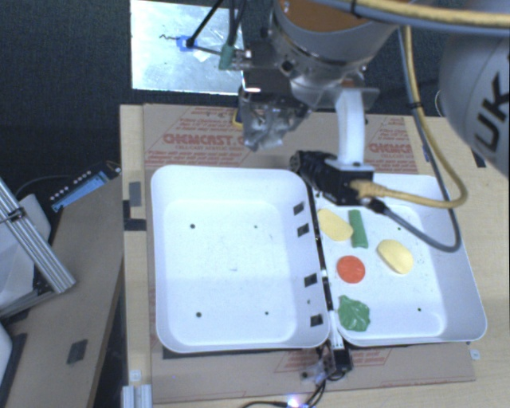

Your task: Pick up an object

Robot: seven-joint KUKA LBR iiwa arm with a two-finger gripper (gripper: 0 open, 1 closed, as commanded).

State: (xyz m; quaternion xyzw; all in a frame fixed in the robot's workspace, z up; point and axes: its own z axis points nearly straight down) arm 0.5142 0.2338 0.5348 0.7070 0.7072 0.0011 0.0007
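Grey arm (pixel 470 72) is being extended in from the right, across the top of the view. Orange band (pixel 319 12) is being shown above the wrist. Gripper (pixel 267 127) is being held high over the far edge of the bench, pointing down, blurred. Yellow cable (pixel 414 195) is being trailed off the arm.

Arm (pixel 478 88) casing was noted as pale grey, rounded, with dark lettering "UK" seen at the frame's right edge. An orange band (pixel 319 12) was recorded above the wrist. Yellow cable (pixel 414 195) and grey hose were observed looped alongside. Tool (pixel 267 127) was logged as blurred, metallic grey.
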